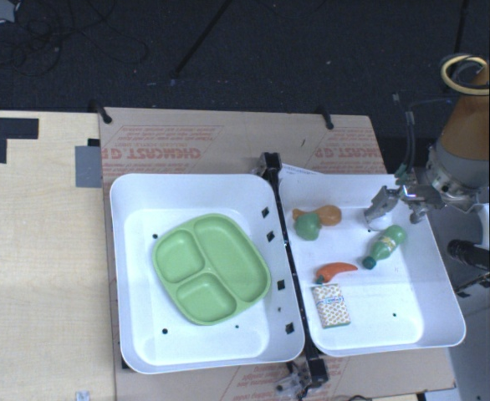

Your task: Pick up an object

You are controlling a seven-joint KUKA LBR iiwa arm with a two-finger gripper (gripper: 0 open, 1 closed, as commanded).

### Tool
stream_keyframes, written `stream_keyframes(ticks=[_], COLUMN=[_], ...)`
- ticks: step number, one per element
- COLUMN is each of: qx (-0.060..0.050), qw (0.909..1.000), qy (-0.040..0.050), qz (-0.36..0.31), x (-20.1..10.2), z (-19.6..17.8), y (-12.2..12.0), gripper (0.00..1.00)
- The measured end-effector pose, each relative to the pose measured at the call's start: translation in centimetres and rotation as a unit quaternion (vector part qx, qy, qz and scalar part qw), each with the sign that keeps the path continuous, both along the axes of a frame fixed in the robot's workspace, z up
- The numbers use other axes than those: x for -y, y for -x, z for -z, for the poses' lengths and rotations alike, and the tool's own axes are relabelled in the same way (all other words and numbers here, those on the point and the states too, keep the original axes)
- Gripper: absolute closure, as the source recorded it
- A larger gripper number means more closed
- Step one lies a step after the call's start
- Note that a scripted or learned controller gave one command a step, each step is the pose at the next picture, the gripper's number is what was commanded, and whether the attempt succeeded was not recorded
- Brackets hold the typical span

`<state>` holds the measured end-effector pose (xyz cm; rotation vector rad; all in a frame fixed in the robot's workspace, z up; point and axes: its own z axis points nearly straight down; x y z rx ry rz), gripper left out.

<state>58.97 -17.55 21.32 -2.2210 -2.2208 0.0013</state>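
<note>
A: Where is our target?

B: The green bottle [385, 246] lies tilted in the right bin [446, 324], just below the gripper [390, 205], whose fingers stand apart, holding nothing.

A: Handling?

B: We judge it light, rigid, slippery; grasp across the body. Its label is unreadable.

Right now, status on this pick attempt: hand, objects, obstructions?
Hand above right bin, near its far edge, gripping nothing. Green bottle lies just below it. Nothing between them.

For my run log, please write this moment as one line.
gripper: above right bin, holds nothing | nearest: green bottle | green divided plate: left bin
</note>
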Motion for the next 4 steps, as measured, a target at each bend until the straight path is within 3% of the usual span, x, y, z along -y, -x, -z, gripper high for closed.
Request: stream_keyframes(ticks=[1, 2, 3, 4], qx=[-0.003, 0.009, 0.008, -0.001], qw=[1.0, 1.0, 1.0, 1.0], qy=[-0.0012, 0.0017, 0.0005, -0.0009], qz=[0.0, -0.002, -0.002, 0.0], x=[-1.0, -0.9, -1.0, -0.9], z=[5.8, 9.7, 10.8, 10.6], y=[0.2, 0.0, -0.3, 0.2], gripper=[0.0, 0.0, 0.0, 1.0])
